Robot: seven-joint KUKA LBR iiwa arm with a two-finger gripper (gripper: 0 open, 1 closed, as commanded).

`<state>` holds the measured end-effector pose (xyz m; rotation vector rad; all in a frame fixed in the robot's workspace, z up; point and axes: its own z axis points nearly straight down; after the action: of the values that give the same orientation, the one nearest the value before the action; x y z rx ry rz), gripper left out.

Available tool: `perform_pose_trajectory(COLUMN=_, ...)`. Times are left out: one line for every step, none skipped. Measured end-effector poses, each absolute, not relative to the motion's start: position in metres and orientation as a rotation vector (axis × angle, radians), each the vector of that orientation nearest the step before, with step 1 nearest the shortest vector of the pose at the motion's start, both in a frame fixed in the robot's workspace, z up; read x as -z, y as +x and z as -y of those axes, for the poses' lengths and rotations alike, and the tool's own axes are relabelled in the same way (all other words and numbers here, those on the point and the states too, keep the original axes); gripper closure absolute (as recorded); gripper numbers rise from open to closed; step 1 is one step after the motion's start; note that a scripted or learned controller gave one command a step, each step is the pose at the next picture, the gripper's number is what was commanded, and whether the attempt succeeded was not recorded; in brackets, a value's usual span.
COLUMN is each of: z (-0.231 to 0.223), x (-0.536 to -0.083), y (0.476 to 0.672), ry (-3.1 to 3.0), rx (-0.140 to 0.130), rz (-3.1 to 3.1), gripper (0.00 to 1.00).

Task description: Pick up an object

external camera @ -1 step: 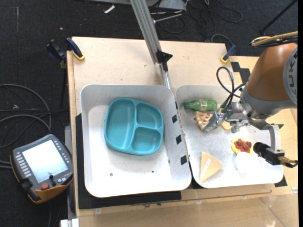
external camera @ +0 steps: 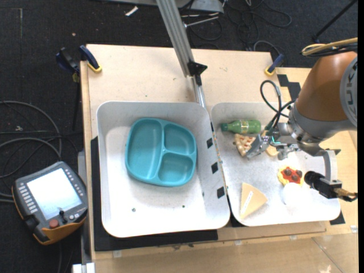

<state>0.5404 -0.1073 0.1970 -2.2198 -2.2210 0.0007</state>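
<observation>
Pizza slice (external camera: pixel 245 145) beside end effector (external camera: pixel 263 145)

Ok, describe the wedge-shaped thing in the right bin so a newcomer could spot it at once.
Take the right bin of the two white ones. Near its front edge, beside the divider, lies the cheese wedge, alone. It is plain pale yellow and triangular, unlike the green bottle and pizza slice farther back.
</observation>
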Motion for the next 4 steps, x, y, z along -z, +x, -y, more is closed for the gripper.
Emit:
perform_pose_trajectory(z=0.104, x=-0.133, y=0.539, ry=-2.218, rx=-0.006, rz=2.217, gripper=0.00)
perform_pose_trajectory(z=0.103, x=-0.094, y=0.539, ry=-2.222, rx=-0.001, rz=2.221, gripper=0.00)
perform_pose_trajectory(z=0.103, x=-0.106, y=0.540, ry=-2.223, rx=0.002, rz=2.223, gripper=1.00)
perform_pose_trajectory(z=0.100, x=-0.149, y=0.540, ry=-2.221, rx=0.004, rz=2.226, gripper=1.00)
